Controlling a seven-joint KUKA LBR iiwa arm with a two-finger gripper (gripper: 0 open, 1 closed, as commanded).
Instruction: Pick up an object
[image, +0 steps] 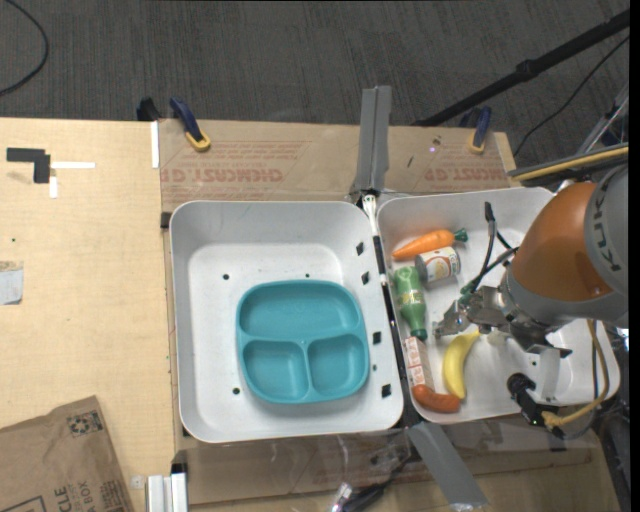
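Approach step: hand (452, 322) hovering low in right bin (520, 205), nothing picked yet

Arm (565, 260) reaching in from right w/ hand sitting just above top end of banana (457, 364), near green bottle (409, 299); can't tell if hand is released or clenched, no obj seen between its fingers. Also in right bin: carrot (428, 242), small jar (439, 265), red item (436, 399) at front edge. Teal tray (302, 340) lying in left bin (190, 300). Judging next move: settling on one target (banana closest), lining up over it, closing, then lifting clear w/o dragging neighbours
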